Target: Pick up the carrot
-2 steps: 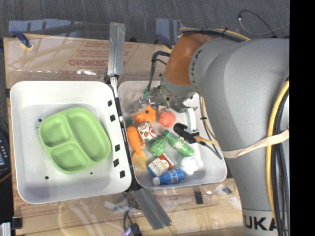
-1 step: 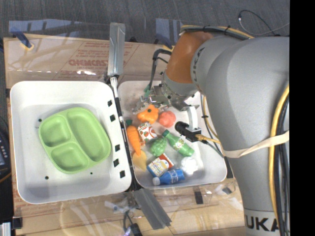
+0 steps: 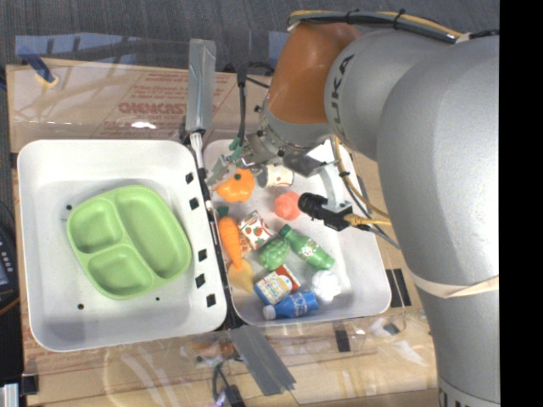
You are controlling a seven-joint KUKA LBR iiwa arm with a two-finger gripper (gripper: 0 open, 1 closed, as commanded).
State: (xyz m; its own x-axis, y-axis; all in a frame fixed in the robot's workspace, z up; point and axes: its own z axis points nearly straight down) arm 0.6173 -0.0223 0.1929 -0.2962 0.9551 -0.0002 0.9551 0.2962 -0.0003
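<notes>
Two white bins are sitting side by side on the bench, and the gripper (image 3: 242,155) is hanging over the far end of the right bin (image 3: 373,270), close to the divider between the bins. Whether its grip is apart or together, I cannot tell, since the orange band and grey arm (image 3: 407,100) are covering much of it.

Room around the gripper is tight: the bin's far wall is lying just behind it, the divider wall just to its left, and toys are crowding the floor in front of it. An orange pumpkin-like toy (image 3: 236,185) is lying right under and in front of the gripper, a small cream cup (image 3: 278,175) just to its right, and a pink ball (image 3: 287,204) a little nearer the camera. Further toward the near wall are lying a red-and-white carton (image 3: 253,231), two green bottles (image 3: 293,248), a can (image 3: 276,287) and a blue bottle (image 3: 297,305).

Across the divider, the left bin (image 3: 42,193) is holding a green divided plate (image 3: 127,240), with bare white floor around it.

Brown cardboard (image 3: 110,100) is covering the bench beyond the bins.

Nearer the camera than the gripper, the carrot (image 3: 230,240) is lying along the right bin's left wall, touching or nearly touching it. Its long axis is running roughly parallel to that wall, far to near; which end is the tip is hard to judge.
</notes>
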